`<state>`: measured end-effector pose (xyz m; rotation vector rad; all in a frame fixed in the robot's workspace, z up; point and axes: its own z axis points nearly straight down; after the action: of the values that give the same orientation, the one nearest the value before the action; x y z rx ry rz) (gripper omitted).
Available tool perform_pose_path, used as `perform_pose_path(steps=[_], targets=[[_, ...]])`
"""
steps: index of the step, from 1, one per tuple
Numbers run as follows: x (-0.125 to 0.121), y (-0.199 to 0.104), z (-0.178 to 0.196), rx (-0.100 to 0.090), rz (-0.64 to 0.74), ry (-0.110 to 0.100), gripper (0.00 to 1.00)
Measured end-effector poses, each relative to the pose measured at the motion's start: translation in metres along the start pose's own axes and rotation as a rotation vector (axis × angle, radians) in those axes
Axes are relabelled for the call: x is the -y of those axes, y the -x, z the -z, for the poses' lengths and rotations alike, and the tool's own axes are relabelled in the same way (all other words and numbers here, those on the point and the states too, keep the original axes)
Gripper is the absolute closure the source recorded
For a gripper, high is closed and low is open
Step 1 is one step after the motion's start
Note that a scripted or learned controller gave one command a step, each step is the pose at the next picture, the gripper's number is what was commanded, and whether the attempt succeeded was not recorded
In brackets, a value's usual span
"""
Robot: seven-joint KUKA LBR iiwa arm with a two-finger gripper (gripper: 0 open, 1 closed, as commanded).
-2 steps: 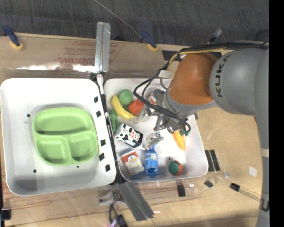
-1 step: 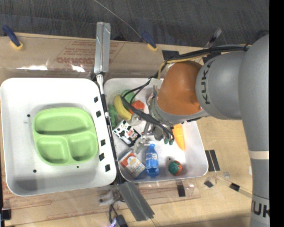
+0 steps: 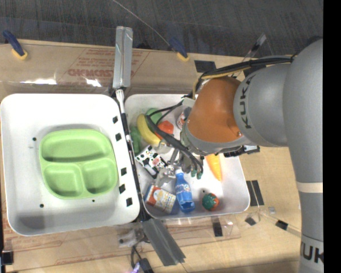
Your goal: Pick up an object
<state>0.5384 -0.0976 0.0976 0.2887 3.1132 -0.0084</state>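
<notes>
The right bin point(image 3: 238, 193) holds a heap of small objects: a yellow banana point(image 3: 148, 131), a blue bottle point(image 3: 183, 192), a small orange-labelled can point(image 3: 161, 198), a red and green ball point(image 3: 209, 201), an orange piece point(image 3: 215, 166) and a black and white patterned item point(image 3: 149, 159). My arm reaches in from the right, its orange band point(image 3: 215, 111) over the middle of that bin. The gripper point(image 3: 184, 162) hangs low among the objects, just above the blue bottle. The arm's bulk hides most of it.
The left bin point(image 3: 11, 152) holds a green divided tray point(image 3: 78, 162). A metal clamp bar point(image 3: 123, 56) stands at the top of the wall between the bins. Cables point(image 3: 238, 67) run along the arm. Blue clips point(image 3: 15, 44) pin the cardboard at the back.
</notes>
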Motion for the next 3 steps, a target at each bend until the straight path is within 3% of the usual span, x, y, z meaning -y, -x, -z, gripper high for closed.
perform_pose_path(steps=[1, 2, 3], targets=[[0.001, -0.017, -0.002, -0.006, -0.066, 0.002, 0.00], [0.003, -0.014, 0.010, 0.004, -0.063, -0.002, 1.00], [0.101, -0.001, -0.001, -0.005, 0.104, 0.003, 1.00]])
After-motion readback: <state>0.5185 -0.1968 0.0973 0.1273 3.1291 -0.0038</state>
